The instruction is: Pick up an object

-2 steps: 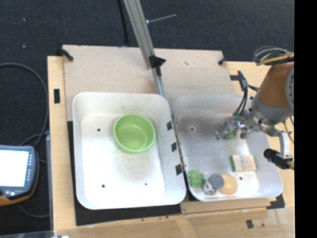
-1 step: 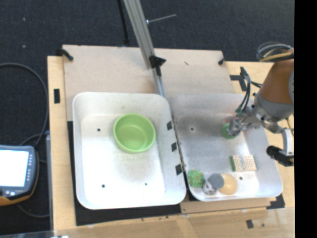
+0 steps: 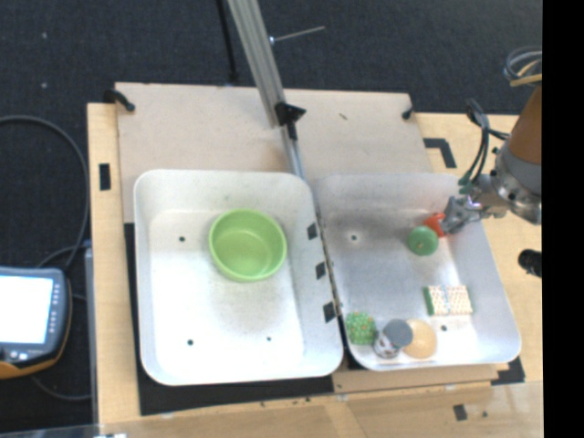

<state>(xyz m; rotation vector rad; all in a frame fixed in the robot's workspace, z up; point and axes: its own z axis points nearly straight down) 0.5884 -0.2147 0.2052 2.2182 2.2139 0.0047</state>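
Note:
A small green round object (image 3: 422, 241) with a red-orange piece (image 3: 435, 225) at its upper right lies in the right bin (image 3: 383, 199), toward the far right side. My gripper (image 3: 459, 211) reaches in over the bin's right wall and hangs just up and right of that object, right beside the red-orange piece. I cannot tell whether it touches the object. The grey wrist (image 3: 511, 194) and the orange band (image 3: 527, 130) stand at the right edge of the view.
Along the right bin's near edge lie a green knobbly ball (image 3: 360, 327), a grey round thing (image 3: 395, 335), a pale orange round thing (image 3: 421, 338) and a patterned block (image 3: 448, 299). The left bin (image 3: 164, 245) holds a green bowl (image 3: 247, 244). A metal pole (image 3: 260, 53) rises behind the bins.

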